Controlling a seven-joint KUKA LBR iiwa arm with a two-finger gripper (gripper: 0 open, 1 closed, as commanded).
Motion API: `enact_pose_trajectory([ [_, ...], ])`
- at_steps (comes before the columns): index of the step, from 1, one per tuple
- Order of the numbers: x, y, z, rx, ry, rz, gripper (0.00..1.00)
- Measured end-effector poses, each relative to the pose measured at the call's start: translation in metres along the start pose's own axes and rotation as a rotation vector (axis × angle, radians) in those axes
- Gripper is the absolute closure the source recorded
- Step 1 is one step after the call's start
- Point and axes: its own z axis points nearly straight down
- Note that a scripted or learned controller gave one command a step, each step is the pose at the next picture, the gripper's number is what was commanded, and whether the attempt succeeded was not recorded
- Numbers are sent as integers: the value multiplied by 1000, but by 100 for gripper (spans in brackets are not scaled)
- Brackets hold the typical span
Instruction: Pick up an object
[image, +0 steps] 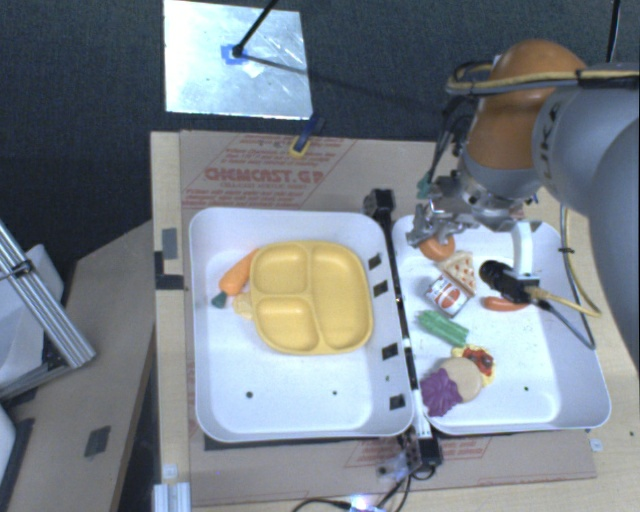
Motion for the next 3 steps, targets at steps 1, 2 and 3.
enact_pose_trajectory([
  [1,53,3,2,-1,-1,0,100],
  [2,100,-2,-2,0,0,0,100],
  [3,117,-4,-23,-1,-1,2,100],
])
